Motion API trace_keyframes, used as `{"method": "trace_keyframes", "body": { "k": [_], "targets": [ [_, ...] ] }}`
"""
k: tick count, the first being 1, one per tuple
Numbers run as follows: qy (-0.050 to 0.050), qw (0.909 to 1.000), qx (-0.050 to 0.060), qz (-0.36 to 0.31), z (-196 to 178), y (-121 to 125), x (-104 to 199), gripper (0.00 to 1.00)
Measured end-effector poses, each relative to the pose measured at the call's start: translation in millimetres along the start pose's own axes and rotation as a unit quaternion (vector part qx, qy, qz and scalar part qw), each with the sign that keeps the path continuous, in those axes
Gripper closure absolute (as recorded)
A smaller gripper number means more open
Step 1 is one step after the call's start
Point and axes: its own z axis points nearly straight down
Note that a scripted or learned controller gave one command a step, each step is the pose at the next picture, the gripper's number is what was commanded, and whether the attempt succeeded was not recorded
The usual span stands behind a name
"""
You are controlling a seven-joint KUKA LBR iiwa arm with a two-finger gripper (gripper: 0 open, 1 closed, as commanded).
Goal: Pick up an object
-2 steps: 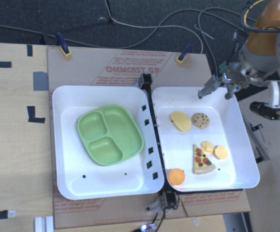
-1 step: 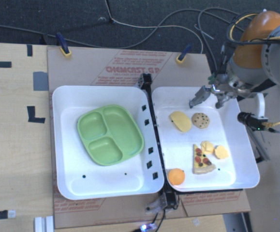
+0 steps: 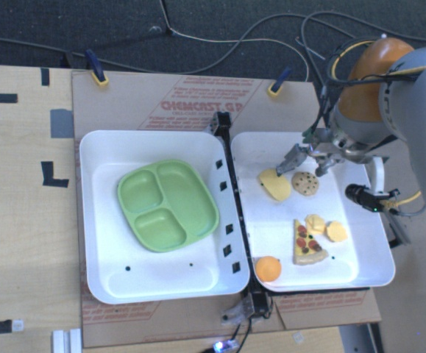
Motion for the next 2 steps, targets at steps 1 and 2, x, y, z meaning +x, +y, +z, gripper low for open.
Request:
{"method": "trace_keyframes", "body": {
  "k": [1, 2],
  "targets": [
    [-0.002, 1.0, -0.003, 0.0, 56.0, 8.0, 4.6, 0.0],
    [-0.002, 1.0, -0.007, -0.001, 41.1, 10.0, 4.2, 1.0]
  ]
}}
